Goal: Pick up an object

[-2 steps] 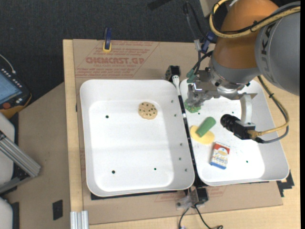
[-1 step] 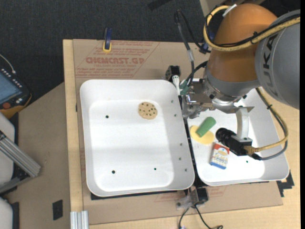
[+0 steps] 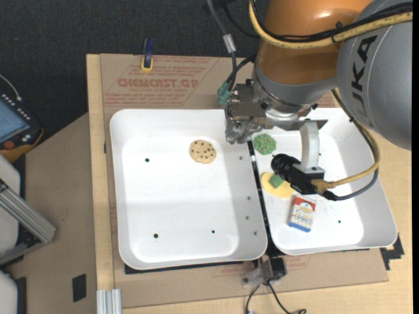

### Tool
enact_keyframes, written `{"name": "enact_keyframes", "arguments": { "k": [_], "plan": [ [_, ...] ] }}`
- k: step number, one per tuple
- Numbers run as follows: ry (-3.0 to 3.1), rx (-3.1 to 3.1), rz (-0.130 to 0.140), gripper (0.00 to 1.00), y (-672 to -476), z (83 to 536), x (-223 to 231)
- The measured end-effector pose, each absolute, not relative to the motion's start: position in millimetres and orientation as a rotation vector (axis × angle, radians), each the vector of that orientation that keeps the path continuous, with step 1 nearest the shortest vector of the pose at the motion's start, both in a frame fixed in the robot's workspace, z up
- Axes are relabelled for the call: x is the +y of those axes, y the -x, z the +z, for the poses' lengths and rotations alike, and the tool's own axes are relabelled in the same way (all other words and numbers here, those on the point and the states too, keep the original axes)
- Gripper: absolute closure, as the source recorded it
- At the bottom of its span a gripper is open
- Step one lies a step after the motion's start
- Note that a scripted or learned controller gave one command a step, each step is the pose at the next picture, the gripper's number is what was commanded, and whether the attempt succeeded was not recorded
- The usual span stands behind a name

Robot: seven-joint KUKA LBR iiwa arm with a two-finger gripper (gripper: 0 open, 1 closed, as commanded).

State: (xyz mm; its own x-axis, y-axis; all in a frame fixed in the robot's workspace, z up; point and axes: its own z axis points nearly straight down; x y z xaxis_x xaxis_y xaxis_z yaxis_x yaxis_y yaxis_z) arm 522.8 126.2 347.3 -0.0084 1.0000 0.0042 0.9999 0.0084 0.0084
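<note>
**Four objects across two bins**

One cookie (image 3: 203,151) lies in the left bin (image 3: 170,205). The right bin (image 3: 357,218) holds one green piece (image 3: 264,143), one yellow piece (image 3: 277,187) and one small box (image 3: 302,213). The gripper (image 3: 237,131) hangs beside the green piece; I cannot tell whether it is open or closed.

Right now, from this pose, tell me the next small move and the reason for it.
Probably nudge the gripper toward the green object and lower onto it. The gripper is by the seam between the bins, and the green object lies just beside it in the right-hand bin, nearer than the cookie in the left-hand bin.
</note>
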Motion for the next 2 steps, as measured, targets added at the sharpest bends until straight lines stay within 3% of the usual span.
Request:
{"name": "enact_keyframes", "arguments": {
  "k": [1,2],
  "plan": [
    [-2.229,2.220,-0.012,1.00,-509.2,284,93],
    [-2.237,2.206,-0.011,1.00,-513.0,247,-23]
  ]
}}
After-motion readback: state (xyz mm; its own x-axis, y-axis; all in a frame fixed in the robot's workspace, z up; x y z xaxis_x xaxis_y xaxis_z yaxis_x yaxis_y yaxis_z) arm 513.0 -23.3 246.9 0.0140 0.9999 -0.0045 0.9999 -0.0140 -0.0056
